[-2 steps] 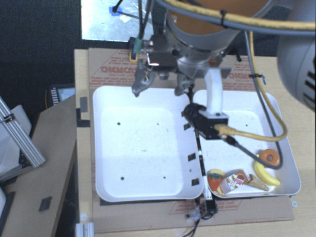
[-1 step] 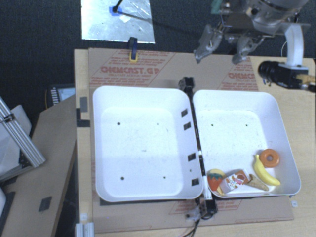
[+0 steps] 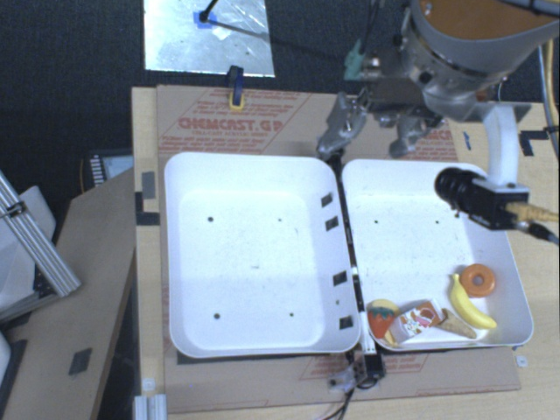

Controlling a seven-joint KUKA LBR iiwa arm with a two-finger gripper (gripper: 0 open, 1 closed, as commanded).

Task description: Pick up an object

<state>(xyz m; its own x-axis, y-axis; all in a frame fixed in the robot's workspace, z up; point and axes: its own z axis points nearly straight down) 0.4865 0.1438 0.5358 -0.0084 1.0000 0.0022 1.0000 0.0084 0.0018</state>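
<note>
You've got the toys in the right bin (image 3: 411, 234), near corner: banana (image 3: 470, 304), orange donut (image 3: 478, 278), a packet (image 3: 415, 319), a tomato-like piece (image 3: 382, 316). Left bin (image 3: 249, 252) beside it. Gripper (image 3: 367, 138) hangs over the far rims, fingers spread, gripping nothing

both bins (image 3: 254, 261) look like smooth matt white plastic, sitting on a printed cardboard sheet (image 3: 262, 121) over the pale wood-look worktop (image 3: 96, 234). banana (image 3: 468, 303) and orange ring (image 3: 478, 278) have a glossy plastic sheen. pincer (image 3: 367, 134) is dull grey metal, foil-like square (image 3: 208, 24) behind is shiny and crinkled.
</note>
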